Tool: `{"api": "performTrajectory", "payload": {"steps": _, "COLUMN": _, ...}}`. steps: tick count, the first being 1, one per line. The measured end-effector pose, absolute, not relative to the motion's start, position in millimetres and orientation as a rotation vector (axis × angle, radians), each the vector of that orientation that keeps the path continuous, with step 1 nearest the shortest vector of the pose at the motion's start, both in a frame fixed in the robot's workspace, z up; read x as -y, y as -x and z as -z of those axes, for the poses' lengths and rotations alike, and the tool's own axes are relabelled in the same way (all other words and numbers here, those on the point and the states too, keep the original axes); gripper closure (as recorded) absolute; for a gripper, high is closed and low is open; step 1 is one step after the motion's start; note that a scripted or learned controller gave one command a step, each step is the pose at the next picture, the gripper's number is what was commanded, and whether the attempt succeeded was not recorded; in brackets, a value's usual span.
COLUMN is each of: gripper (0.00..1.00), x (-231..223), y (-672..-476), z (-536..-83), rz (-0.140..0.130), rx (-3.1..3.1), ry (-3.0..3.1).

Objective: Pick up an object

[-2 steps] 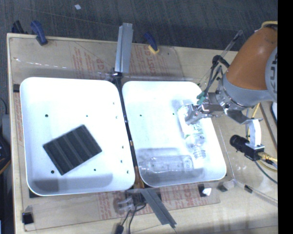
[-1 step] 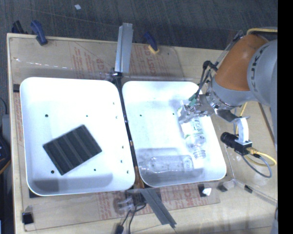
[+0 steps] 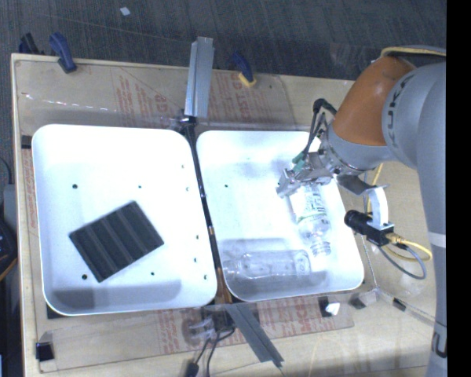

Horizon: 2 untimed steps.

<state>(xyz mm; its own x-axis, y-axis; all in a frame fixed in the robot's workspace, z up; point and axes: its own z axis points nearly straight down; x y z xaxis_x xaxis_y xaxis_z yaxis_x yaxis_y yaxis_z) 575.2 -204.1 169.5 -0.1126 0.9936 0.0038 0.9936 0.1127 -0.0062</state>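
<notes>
Left bin (image 3: 55,144): a black ribbed panel (image 3: 116,239) lies flat toward its near side; right bin (image 3: 243,151): two clear plastic bottles, one bottle (image 3: 311,214) along the right wall and a second bottle (image 3: 265,264) lying across the near wall, their ends close at the near right corner; the gripper (image 3: 302,175) hangs over the far end of the first bottle, its opening impossible to tell; the bottle's label is unreadable; blue clamps (image 3: 61,51) hold the bench's far edge.
</notes>
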Motion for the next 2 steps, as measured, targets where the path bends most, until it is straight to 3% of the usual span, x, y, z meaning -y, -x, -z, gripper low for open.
{"api": "performTrajectory", "payload": {"steps": 1, "gripper": 0.00, "x": 208.5, "y": -596.1, "z": -165.9, "rz": 0.000, "rx": 2.413, "ry": 2.013}}
{"api": "performTrajectory", "payload": {"steps": 2, "gripper": 0.00, "x": 208.6, "y": -596.0, "z": -165.9, "rz": 0.000, "rx": 2.413, "ry": 2.014}}
